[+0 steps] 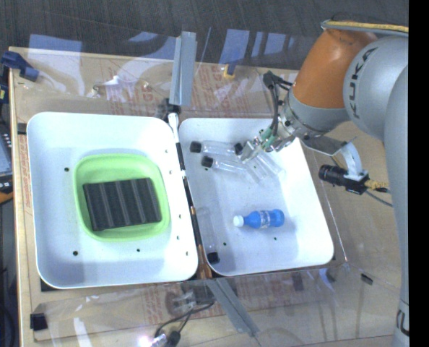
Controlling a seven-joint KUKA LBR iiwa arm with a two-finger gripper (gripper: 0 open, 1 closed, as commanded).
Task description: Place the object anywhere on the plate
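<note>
The small blue plastic bottle with a white cap (260, 220) is seen lying on its side in the right white bin (312, 215), well apart from the square green plate (118, 168), while the transparent two-finger gripper (254, 159) hovers above it with fingers spread, apparently readied for a grasp.

Bright, even overhead light fills the scene, and the two shallow white plastic bins (48, 194) look nearly washed out. Pale blue glare streaks the clear plastic sheet covering the wooden bench (128, 71). Shadows are soft; detail is slightly grainy throughout.
</note>
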